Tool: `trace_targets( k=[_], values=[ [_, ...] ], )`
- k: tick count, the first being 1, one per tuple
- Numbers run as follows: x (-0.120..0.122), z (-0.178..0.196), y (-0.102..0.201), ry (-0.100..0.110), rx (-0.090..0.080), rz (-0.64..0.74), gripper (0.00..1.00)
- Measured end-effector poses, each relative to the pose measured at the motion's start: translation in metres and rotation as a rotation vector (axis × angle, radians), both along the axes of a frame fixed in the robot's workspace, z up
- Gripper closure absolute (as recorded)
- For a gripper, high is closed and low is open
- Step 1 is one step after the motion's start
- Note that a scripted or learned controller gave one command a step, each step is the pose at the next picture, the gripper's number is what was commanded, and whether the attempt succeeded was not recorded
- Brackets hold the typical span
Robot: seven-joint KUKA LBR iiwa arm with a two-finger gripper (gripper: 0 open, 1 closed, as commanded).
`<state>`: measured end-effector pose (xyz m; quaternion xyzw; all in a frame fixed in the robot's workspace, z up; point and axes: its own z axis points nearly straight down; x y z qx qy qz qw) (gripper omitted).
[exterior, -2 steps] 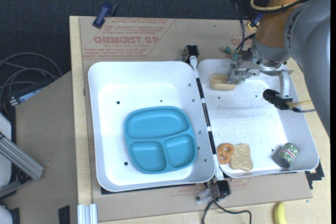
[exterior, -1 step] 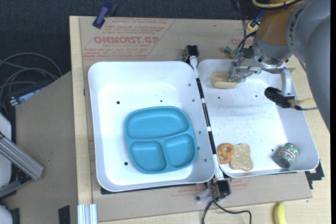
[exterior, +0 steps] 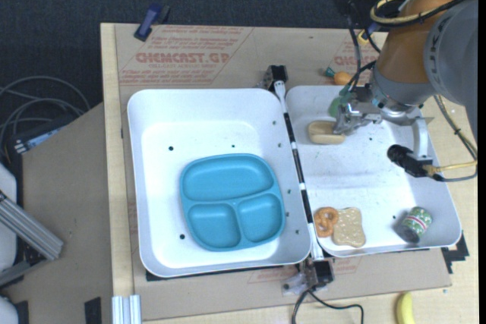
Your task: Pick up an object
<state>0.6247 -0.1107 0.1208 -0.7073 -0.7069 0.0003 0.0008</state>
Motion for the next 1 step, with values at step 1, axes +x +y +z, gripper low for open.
trace_targets(
  k=[1],
  values=[
    [0.0085,0.0677,-0.0572,-0.006,-0.004,-0.001,1.0]
  ],
)
